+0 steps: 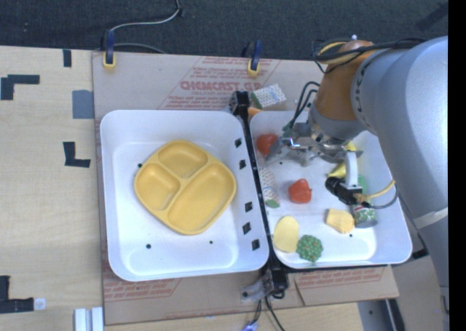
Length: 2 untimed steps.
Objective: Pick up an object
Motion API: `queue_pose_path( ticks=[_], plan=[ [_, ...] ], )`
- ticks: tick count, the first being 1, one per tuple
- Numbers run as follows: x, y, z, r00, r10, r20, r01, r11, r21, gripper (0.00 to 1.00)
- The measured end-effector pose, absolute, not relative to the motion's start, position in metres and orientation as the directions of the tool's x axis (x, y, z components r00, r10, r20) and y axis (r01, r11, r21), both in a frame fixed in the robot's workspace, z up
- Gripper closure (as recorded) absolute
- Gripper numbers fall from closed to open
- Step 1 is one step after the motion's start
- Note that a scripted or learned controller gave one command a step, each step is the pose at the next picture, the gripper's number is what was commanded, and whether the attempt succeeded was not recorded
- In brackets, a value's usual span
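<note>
My gripper (297,145) hangs low over the back half of the right bin (393,246), reaching in from the right. A red toy food piece (266,142) lies just left of it, close to the bin's left wall. Another red piece (299,191) sits a little in front of the gripper, apart from it. Further forward lie a pale yellow oval piece (286,233), a green broccoli-like piece (310,248) and a yellow wedge (338,220). I see nothing held in the gripper.
The left bin (116,177) holds a yellow divided plate (186,185). A small yellow piece (339,169) and a green and yellow item (364,215) lie near the arm in the right bin. A black divider strip (247,177) runs between the bins.
</note>
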<state>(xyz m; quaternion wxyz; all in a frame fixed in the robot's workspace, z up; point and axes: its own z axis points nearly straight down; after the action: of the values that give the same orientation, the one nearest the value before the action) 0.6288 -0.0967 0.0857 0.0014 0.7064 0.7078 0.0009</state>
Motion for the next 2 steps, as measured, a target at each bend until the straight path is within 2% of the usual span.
queue_pose_path(
  ticks=[1, 2],
  plan=[
    [0.6292, -0.0966, 0.0964, -0.003, 1.000, -0.001, 1.000, 0.003, 0.004, 1.00],
    [0.6292, -0.0966, 0.0964, -0.003, 1.000, -0.001, 1.000, 0.003, 0.005, 0.00]
  ],
)
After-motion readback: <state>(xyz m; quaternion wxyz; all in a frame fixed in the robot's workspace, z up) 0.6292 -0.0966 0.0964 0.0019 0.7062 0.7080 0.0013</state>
